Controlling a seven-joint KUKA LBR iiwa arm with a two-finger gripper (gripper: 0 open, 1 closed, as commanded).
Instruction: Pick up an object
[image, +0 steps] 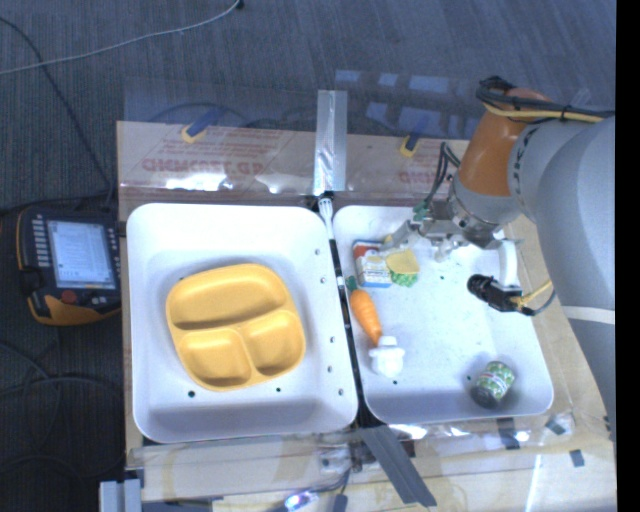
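Nearest my camera, at the bench's front edge, both white bins end in a taped rim. From my seat I count two bins: the left bin (150, 300) holds one yellow tray (236, 324) with three compartments, lying flat and slightly turned, with nothing in it.

Four loose things sit in the right bin (530, 345). One carrot (365, 313) lies close to the dividing wall, pointing toward the front. Just in front of it stands one small white bottle (386, 356), almost touching the carrot's tip. One green-labelled can (492, 383) lies in the front right corner, well apart from the others. At the back, one small carton (375, 268) rests beside a yellow-green piece (403, 264), the two touching.

My gripper (438, 232) hangs over the back of the right bin, just beside that yellow-green piece; I cannot tell how its tips stand, and I see nothing held. Its grey arm (570, 190) with the orange band covers the bin's back right corner.

Left of the bench lies one pendant (68, 262) on the dark floor.
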